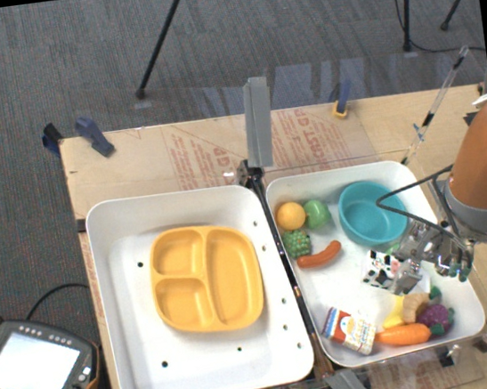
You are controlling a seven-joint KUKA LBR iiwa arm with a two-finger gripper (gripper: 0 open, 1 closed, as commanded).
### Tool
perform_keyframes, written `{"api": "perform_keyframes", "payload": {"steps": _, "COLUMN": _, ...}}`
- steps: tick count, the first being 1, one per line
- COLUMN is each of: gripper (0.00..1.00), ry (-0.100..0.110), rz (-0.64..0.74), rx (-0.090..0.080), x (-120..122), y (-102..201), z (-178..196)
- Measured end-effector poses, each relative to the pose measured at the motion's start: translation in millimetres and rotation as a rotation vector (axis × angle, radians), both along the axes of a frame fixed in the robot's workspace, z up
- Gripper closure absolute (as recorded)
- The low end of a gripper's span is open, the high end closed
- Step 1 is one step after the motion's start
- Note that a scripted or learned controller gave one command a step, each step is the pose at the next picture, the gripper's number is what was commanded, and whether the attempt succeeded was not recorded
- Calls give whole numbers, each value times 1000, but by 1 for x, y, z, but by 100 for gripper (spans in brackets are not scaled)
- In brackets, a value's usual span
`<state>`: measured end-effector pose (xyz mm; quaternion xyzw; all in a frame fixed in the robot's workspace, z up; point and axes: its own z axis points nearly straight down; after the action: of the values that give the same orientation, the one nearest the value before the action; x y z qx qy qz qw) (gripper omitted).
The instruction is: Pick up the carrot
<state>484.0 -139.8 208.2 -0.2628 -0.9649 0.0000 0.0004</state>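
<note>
Below your hand (430, 254), near the right bin's (313, 179) front wall, you see the carrot (404, 334) lying flat. Purple grapes (437, 315) touch its right end, a small carton (348, 330) sits just left, and a pale piece (414, 304) stands between. Whether the hand grips anything, you cannot tell.

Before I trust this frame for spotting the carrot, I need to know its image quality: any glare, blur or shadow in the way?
Camera view: lighting is even and soft. The small orange toy carrot near the front edge of the right white bin is sharp enough and free of glare. The gripper looks slightly blurred. Faint shadows lie beside the yellow divided plate.
</note>
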Motion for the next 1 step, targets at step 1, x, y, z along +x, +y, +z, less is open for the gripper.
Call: {"api": "perform_keyframes", "payload": {"steps": 1, "gripper": 100, "ry": -2, "rz": -27, "rx": 0, "x": -7, "y": -13, "z": 29}}
